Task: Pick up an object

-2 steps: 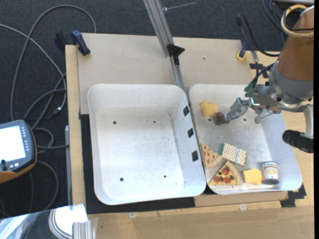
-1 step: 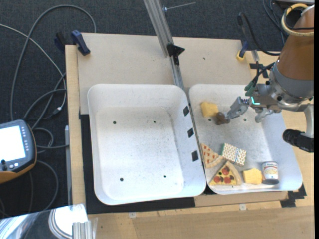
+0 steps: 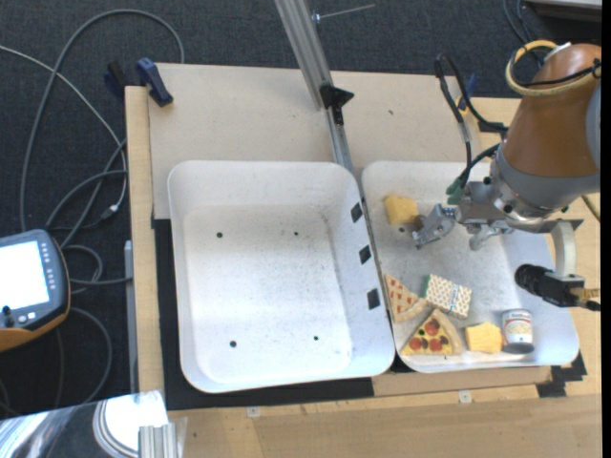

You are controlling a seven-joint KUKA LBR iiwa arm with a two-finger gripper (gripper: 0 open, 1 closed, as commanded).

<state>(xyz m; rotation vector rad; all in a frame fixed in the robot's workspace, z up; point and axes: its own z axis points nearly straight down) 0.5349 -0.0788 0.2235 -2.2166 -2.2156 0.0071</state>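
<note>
Five small items lying along right bin's (image 3: 563,346) near edge; yellow cheese-like block (image 3: 401,209) sitting just beside metal gripper (image 3: 434,227); finger state unreadable.

1. The place is a robotics lab: a plywood bench (image 3: 239,113) stands on dark carpet (image 3: 57,27).
2. Cables (image 3: 86,93) trail at nine o'clock beside a teach pendant (image 3: 29,284).

The arm (image 3: 558,113) hides the right bin's (image 3: 420,175) far right corner.
</note>
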